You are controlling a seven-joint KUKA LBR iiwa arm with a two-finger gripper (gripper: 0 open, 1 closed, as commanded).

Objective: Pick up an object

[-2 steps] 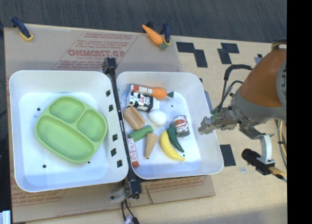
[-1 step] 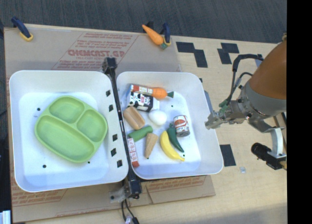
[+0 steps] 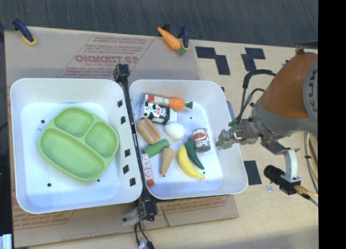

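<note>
Nearest: gripper over right bin's right rim, finger state cannot tell. Right bin holds one banana, one can, one egg, one carrot. Left bin: one green plate.

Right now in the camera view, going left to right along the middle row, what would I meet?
Green divided plate → bread roll → white egg → small can → gripper.

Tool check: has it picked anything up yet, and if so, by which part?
Nothing is seen held. The tool sits over the right bin's right rim, apart from the toys; the nearest, a small can, lies in the bin.
</note>
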